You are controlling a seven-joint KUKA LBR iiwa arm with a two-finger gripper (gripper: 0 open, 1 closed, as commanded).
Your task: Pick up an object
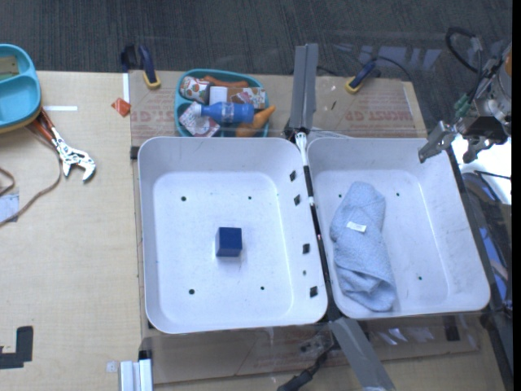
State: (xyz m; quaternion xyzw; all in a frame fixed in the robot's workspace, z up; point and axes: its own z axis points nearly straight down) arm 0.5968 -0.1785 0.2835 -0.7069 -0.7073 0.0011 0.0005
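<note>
A small dark blue cube (229, 241) sits on the floor of the left bin (163, 218), a little left of its middle. In the right bin (440, 218) a crumpled light blue cloth (362, 243) with a white label lies stretched from the middle toward the front. My gripper (446, 141) hovers at the right bin's far right corner, over the rim, well away from both the cloth and the cube. Nothing shows in its grasp.
Behind the left bin stands a teal tray (221, 104) filled with small items. On the bench to the left lie a wrench (69, 157) and a blue dish (16, 84). Clamps (146, 63) (361, 76) sit along the back edge, and cables hang at the far right.
</note>
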